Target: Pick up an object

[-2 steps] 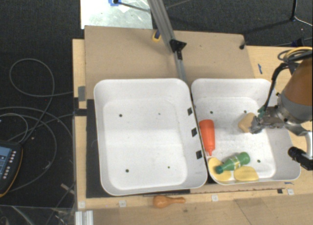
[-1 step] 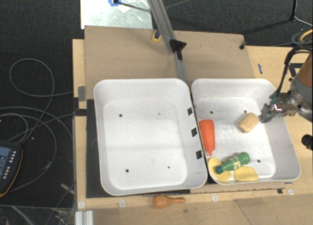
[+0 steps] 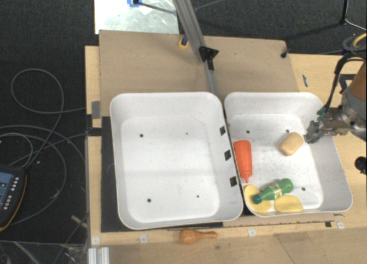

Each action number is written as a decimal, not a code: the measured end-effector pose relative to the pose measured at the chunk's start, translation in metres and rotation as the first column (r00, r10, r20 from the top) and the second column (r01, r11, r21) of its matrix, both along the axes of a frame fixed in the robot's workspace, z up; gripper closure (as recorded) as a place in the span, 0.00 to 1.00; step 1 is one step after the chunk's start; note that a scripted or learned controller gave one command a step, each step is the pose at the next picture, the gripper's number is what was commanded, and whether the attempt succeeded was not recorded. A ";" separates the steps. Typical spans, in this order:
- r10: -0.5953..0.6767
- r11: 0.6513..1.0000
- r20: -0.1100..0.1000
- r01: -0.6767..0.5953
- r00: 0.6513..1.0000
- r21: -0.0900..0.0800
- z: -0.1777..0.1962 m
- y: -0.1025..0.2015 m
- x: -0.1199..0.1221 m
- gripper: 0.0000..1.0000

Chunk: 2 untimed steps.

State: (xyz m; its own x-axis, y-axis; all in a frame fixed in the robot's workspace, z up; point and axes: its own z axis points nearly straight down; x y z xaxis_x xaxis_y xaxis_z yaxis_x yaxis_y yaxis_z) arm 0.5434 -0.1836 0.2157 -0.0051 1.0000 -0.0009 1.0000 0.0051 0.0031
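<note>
1. Left bin [image 3: 123, 142]: nothing to pick.
2. Right bin [image 3: 269, 108]: carrot [image 3: 243, 159] against the left wall; green bottle [image 3: 274, 190] and yellow pieces [image 3: 288, 204] crowded at the near edge, awkward to reach.
3. Tan block [image 3: 291, 143]: isolated, likeliest target.
4. Gripper [image 3: 314, 132]: just right of block, holding nothing; finger spread cannot be told.

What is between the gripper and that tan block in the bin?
Nothing. In the camera view, just bare white floor of the right bin lies between the gripper and the tan block.
</note>
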 end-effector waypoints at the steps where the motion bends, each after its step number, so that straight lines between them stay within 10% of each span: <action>1: 0.005 1.000 -0.002 -0.005 1.000 0.003 0.004 0.057 -0.010 1.00; 2: 0.005 1.000 -0.002 -0.005 1.000 0.004 -0.004 0.111 -0.006 1.00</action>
